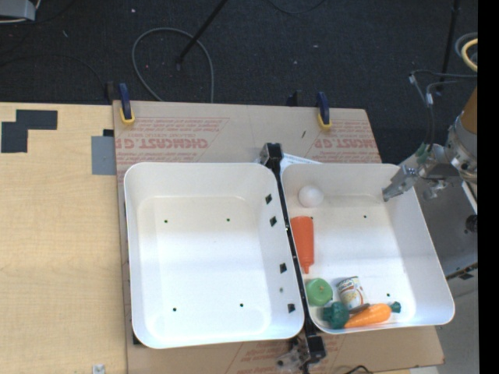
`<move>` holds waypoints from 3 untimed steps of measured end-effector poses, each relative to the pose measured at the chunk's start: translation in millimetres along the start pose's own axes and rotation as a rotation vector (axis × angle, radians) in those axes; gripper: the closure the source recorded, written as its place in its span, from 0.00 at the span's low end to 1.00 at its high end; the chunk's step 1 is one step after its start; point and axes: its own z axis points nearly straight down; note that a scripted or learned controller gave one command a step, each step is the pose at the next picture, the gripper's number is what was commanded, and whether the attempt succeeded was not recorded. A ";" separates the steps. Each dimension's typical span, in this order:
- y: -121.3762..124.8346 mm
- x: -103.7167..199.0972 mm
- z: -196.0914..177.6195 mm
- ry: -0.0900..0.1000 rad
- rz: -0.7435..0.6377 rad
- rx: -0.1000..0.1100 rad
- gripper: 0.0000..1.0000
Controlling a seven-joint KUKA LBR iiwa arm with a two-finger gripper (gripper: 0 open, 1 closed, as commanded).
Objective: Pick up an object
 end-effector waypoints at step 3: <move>2.1 12.5 154.9 0.001 -0.001 0.004 0.00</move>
